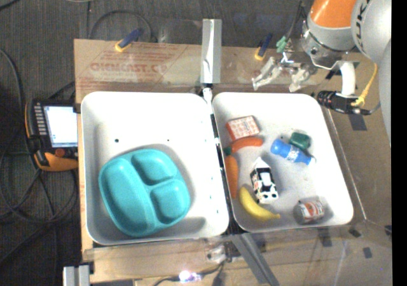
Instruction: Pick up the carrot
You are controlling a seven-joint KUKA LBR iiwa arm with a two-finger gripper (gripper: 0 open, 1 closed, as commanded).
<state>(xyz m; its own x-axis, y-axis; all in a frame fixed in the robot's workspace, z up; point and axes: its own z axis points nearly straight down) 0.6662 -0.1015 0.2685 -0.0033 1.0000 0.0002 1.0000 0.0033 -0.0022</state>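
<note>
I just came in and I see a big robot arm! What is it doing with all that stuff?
The robot arm is meant to pick up the carrot. Its gripper is open, holding nothing, above the far edge of the right bin. The carrot lies by that bin's left wall, between a red sausage and a banana. The left bin holds a blue divided plate.

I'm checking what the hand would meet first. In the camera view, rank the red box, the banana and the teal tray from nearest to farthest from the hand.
Taken from the hand, above the right bin's far edge:
1. Red box, far-left part of the right bin.
2. Banana, near edge of the right bin.
3. Teal tray, in the left bin.
</note>
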